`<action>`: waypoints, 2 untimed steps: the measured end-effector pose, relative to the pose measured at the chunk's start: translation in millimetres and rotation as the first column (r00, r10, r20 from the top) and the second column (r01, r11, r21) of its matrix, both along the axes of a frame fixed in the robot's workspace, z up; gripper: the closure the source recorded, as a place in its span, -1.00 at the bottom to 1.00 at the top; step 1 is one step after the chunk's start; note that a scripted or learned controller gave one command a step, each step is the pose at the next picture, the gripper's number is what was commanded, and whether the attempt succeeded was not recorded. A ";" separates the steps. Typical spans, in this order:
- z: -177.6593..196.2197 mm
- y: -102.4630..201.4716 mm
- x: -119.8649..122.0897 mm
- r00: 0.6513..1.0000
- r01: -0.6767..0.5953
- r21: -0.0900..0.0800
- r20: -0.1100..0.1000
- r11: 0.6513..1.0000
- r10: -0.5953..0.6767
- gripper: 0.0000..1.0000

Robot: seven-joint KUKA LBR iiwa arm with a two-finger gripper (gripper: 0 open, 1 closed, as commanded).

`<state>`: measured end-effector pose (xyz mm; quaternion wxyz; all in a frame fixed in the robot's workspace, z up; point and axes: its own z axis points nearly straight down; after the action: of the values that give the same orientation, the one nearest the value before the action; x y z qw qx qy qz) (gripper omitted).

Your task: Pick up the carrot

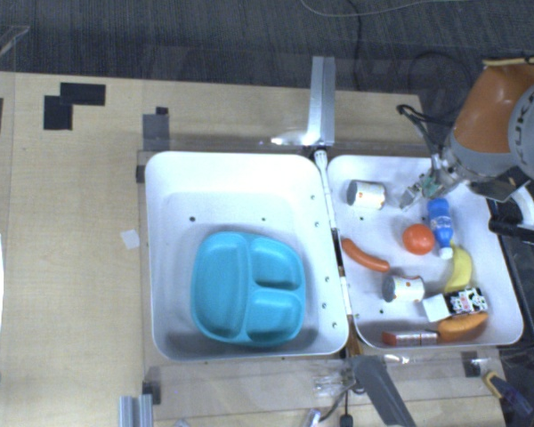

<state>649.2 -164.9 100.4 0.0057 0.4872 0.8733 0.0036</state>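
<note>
— Where did the carrot [366,256] lie?
— In the right bin [513,314], near its left wall, below and left of the tool [424,188].
— The tool's grip?
— Impossible to tell; it hovered beside a blue bottle [440,218].

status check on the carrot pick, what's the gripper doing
Gripper at right bin's far edge, holding nothing. Carrot lies untouched by the divider. White cup sits between them.
</note>
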 end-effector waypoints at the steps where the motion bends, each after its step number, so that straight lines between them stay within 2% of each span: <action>1: -10.8 -40.2 -49.8 0.925 -0.381 -0.007 -0.003 0.925 0.381 1.00; 2: -11.6 -40.5 -23.0 0.872 -0.489 -0.008 -0.005 0.872 0.489 1.00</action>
<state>626.2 -205.4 88.8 0.0057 0.2506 0.9681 0.0003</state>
